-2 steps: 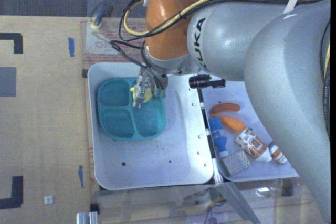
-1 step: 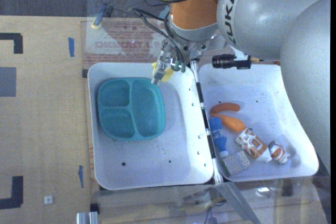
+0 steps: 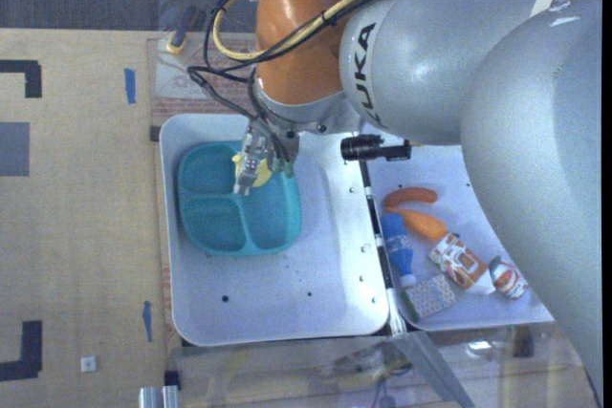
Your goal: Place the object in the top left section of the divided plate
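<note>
One small yellow object (image 3: 246, 164) sits between the fingers of the gripper (image 3: 258, 169), pinched there above the teal divided plate (image 3: 237, 198). It hangs over the plate's upper right part, near the ridge that splits the upper sections; whether it touches the plate cannot be told from this angle. The plate lies in the left white bin (image 3: 277, 301), toward that bin's upper left. The grey arm (image 3: 440, 62) with its orange band (image 3: 296, 33) reaches in from the right, covering the bins' upper edges. In the right white bin (image 3: 478, 315) lie a reddish sausage-shaped item (image 3: 410, 197), an orange carrot-shaped item (image 3: 424, 225), a blue bottle (image 3: 397, 248), a small patterned packet (image 3: 430, 295) and two red-and-white wrapped items (image 3: 457, 261), (image 3: 507, 279), all close together.
</note>
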Controlling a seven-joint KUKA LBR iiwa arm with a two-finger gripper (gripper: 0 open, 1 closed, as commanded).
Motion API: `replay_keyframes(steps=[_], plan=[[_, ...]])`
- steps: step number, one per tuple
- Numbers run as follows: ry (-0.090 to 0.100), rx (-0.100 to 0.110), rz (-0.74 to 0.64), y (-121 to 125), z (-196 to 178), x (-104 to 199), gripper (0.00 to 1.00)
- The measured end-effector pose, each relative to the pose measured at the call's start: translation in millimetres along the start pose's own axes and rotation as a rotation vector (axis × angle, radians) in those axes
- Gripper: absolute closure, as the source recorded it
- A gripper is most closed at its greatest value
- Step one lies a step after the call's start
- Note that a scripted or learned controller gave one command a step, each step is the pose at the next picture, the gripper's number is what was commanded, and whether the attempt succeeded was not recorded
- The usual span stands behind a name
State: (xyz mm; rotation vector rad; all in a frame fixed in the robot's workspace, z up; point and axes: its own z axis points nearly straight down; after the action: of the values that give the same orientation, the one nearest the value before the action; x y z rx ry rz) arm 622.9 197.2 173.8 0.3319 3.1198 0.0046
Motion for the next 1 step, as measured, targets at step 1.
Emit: replay_keyframes(steps=[1], plan=[[-0.007, -0.005, 0.000, 1.3, -12.1, -1.5, 1.00]])
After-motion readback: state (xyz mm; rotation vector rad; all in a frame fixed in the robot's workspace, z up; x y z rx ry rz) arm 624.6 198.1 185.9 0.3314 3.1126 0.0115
